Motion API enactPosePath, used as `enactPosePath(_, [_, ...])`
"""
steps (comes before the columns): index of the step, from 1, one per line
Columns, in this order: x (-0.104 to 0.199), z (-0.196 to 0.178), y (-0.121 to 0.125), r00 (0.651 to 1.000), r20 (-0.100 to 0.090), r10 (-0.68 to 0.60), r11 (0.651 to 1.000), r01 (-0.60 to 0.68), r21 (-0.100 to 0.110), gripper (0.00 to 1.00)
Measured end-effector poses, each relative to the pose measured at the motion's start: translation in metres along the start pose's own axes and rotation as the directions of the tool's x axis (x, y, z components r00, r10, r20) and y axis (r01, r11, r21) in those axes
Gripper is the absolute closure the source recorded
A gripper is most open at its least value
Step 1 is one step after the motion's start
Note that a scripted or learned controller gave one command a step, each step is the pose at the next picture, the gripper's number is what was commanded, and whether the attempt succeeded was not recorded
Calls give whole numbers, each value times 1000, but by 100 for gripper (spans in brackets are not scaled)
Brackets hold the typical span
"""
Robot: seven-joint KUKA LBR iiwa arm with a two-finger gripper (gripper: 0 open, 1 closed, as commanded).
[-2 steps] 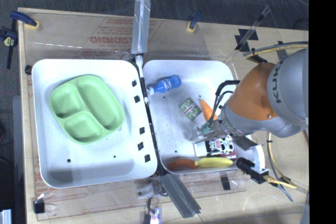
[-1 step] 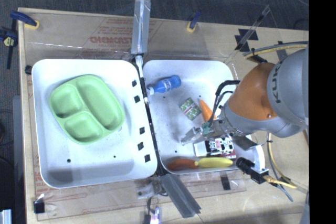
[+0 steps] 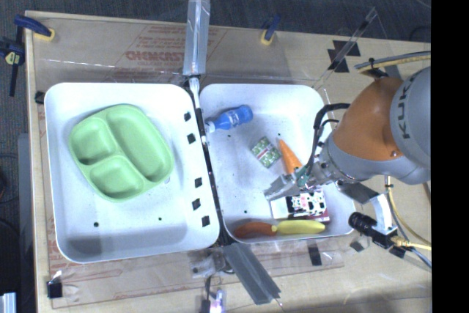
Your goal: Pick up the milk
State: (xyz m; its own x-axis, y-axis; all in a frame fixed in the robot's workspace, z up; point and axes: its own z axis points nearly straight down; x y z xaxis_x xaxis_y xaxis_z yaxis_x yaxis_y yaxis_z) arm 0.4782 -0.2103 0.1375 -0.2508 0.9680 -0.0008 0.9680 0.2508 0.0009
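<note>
- Looking down at the right bin (image 3: 242, 95), you see the arm (image 3: 381, 132) reaching in from the right, its gripper (image 3: 297, 183) low over the lower right part of the bin floor.
- You cannot tell from this slanted view whether the tool is open or closed; its grey metal end blocks the sight line, so log the grip as unconfirmed.
- The milk (image 3: 302, 204) lies on its side on the bin floor, directly below and just beside the gripper's tip, possibly touching it. Judged from the placement, the arm sits here because this is the target.
- Appearance of the milk: a small white carton with black cow patches and a bit of pink print, flat rather than upright.
- Crowding matters for you: a yellow banana (image 3: 300, 227) lies just beneath the carton along the bin's near wall, with a red sausage (image 3: 253, 229) end to end on its left.
- A carrot (image 3: 289, 155) sits just above the gripper, a small green packet (image 3: 264, 150) beside it, and a blue bottle (image 3: 229, 118) near the divider, well apart from the carton.
- The left bin (image 3: 58, 157) holds a green divided plate (image 3: 121, 150), clear of the work.
- Judgement: the pick is not shown as done; the carton rests on the floor.
</note>
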Motion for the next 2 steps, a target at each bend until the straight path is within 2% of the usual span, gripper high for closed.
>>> enactPosePath(1, [1,47,0,1000,-1,-16,1000,16,2,0])
enactPosePath(2, [-1,-36,0,998,0,-60,998,60,0,0])
